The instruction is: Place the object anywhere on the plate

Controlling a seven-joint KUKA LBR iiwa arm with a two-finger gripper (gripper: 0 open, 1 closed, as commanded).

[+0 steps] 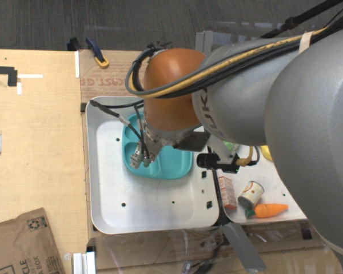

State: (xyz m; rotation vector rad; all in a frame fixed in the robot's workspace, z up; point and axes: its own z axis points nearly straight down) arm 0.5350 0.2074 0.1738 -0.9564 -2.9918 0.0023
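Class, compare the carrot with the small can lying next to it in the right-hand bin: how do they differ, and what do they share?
The carrot is orange with a green tip; the can is pale with a dark rim. The carrot is long and tapered; the can is short and cylindrical. The carrot lies nearer the bin's front edge than the can. Both rest in the right bin, close together.

one fixed camera looks down at a slant on the counter point(34, 153), fairly near (the arm point(263, 96) enters from the right). the left bin point(106, 210) shows whole; the right bin point(291, 213) seems mostly hidden behind the arm.
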